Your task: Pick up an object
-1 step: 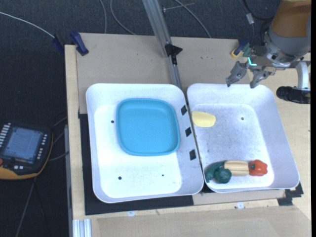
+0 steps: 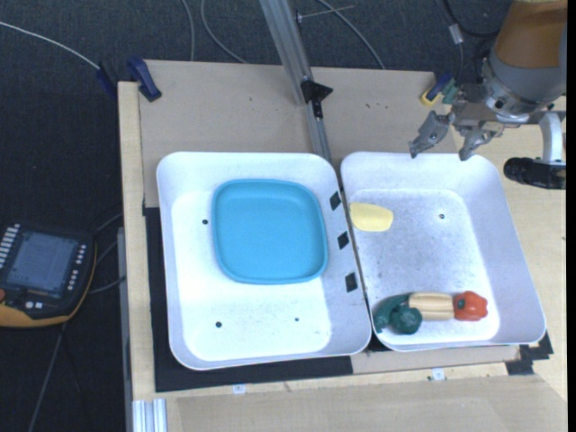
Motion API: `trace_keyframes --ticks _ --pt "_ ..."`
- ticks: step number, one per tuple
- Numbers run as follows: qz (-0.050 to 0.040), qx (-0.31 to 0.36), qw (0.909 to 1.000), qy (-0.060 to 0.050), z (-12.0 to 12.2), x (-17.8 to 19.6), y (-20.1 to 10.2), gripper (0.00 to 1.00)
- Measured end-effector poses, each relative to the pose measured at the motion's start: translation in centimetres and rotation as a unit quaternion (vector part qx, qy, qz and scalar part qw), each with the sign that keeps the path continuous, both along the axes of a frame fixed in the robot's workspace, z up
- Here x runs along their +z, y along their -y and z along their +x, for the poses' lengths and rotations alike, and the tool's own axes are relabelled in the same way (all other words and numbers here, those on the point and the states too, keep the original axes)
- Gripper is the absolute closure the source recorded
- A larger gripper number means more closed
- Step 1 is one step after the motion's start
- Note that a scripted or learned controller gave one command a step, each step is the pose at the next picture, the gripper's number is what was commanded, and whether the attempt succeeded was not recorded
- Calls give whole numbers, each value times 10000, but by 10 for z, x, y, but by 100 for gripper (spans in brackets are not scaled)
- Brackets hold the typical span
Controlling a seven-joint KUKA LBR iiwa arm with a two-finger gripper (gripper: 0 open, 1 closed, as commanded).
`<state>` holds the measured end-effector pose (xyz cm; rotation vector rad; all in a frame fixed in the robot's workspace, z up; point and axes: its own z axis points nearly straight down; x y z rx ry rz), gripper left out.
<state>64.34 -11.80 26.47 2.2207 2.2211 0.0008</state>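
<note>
White plastic, two shallow bins side by side on a pale wooden bench [image 2: 225, 97]. The left bin [image 2: 184, 241] carries a turquoise square plate [image 2: 268, 230], flat and alone. The right bin [image 2: 490, 241] has the pickable pieces: a yellow lemon-like piece [image 2: 371, 217] sits near the left wall, well apart from a cluster at the near edge, where a green toy vegetable [image 2: 398, 317], a tan bread-like roll [image 2: 430, 305] and a red tomato-like piece [image 2: 469, 306] lie in a row, touching one another. The gripper [image 2: 444, 148] hangs over the far rim of the right bin, fingers spread apart, nothing between them, far from every object. A metal pole [image 2: 288, 43] slants across the bench toward the gap between the bins. Dark carpet surrounds the bench, with cables looping over it and a teach pendant [image 2: 40, 268] lying at the left.
</note>
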Motion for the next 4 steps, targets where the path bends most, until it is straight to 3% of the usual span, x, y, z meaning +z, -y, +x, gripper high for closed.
trace_keyframes --ticks 3,4 --pt "5 1 10000 -30 2 -153 9 0" --pt "0 2 10000 8 4 -139 9 100"
